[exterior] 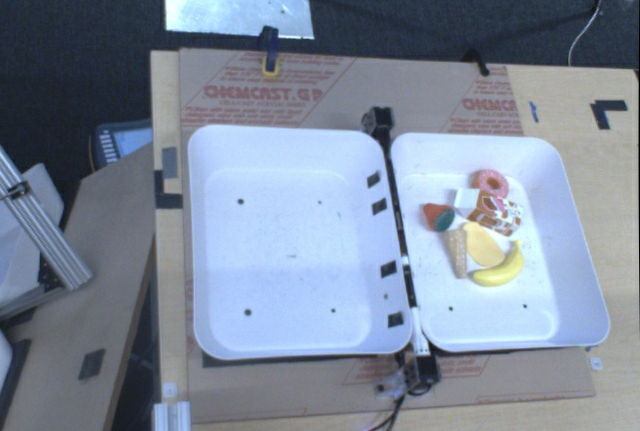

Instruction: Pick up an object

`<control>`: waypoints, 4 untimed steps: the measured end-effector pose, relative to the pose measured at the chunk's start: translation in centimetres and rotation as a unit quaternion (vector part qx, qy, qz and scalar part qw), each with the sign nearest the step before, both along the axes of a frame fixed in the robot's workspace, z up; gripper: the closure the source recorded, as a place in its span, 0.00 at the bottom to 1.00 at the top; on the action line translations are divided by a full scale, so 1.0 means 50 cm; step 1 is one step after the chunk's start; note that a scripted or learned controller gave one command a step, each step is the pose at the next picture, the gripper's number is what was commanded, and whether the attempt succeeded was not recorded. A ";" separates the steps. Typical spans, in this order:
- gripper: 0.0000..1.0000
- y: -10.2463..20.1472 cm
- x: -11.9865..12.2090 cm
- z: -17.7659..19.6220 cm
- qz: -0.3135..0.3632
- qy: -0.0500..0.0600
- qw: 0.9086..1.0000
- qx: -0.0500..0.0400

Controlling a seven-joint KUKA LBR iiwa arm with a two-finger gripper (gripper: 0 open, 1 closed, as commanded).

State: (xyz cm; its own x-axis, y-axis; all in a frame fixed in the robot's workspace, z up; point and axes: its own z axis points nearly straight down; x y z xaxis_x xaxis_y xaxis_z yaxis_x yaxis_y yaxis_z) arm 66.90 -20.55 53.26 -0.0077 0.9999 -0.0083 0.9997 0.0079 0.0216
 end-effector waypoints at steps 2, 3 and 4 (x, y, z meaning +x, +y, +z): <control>0.00 0.000 0.000 0.003 0.003 0.007 1.000 0.002; 1.00 0.001 0.001 0.027 0.006 0.005 1.000 0.001; 0.00 0.001 0.001 0.026 0.007 0.006 1.000 0.001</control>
State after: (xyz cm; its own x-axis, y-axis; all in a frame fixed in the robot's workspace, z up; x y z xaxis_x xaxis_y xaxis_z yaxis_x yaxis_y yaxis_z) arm 66.93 -20.49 54.54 -0.0214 0.9998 -0.0062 0.9997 0.0215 0.0097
